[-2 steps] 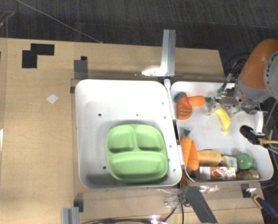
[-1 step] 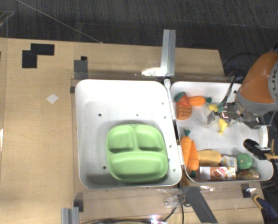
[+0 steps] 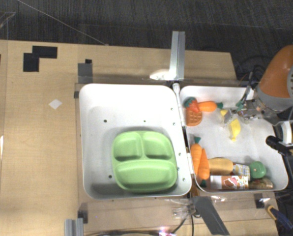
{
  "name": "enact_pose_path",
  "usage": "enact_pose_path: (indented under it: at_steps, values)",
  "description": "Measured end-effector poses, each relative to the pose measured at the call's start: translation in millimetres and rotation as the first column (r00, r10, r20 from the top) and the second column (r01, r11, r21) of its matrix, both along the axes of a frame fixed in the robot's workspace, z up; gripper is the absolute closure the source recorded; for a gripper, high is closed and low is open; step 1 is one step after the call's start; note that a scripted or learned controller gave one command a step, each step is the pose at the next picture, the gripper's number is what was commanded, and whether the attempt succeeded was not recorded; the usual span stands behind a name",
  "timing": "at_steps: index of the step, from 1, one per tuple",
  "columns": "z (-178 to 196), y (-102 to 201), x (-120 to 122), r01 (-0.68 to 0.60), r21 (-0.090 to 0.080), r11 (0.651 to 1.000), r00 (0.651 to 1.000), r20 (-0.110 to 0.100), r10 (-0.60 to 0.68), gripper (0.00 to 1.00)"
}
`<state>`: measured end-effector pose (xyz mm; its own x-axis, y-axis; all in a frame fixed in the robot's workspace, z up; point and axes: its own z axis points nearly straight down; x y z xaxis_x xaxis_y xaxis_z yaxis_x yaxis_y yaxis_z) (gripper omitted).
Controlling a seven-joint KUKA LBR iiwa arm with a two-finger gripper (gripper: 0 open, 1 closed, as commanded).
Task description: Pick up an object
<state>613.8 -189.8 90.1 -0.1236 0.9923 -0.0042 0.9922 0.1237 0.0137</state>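
Near edge of the right bin (image 3: 283,185): a tight row of toys, with an orange carrot (image 3: 200,162) against the left wall, then a tan bread-like piece (image 3: 220,166), a flat printed packet (image 3: 231,182) and a green round piece (image 3: 257,170). They touch or overlap, so a grab here likely catches two at once or skids off one onto its neighbour. Left bin (image 3: 92,132) holds a green divided tray (image 3: 144,159), lying flat and wide, a poor fit for two fingers unless taken by the rim. Mid right bin: a small yellow piece (image 3: 234,129) lies alone on bare floor, the cleanest candidate for the pick. Just beyond it, the gripper (image 3: 245,111) hangs low near the far right corner, below the orange-banded wrist (image 3: 279,77); its tip is a dark blur, so I cannot tell how far open it is, and nothing can be made out between its tips. Risk: the yellow piece is small and smooth-looking, and may squirt sideways under closing. Far left corner: an orange waffle-patterned piece (image 3: 194,117) touches a second small carrot (image 3: 207,105), both near the wall, which could block a finger. A tiny yellow scrap (image 3: 224,113) sits close to the gripper and could be nudged.
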Motion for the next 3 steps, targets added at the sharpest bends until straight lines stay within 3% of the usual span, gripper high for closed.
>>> enact_pose_path:
  at_steps: [1,2,3]
  values:
    - [14,2,3,-0.002,0.002,1.000,1.000,0.008,0.002,1.00]
    - [2,-11,-38,0.171,0.004,0.985,0.985,0.004,-0.171,1.00]
    - [108,33,-5,0.208,0.003,0.978,0.978,-0.007,-0.208,1.00]
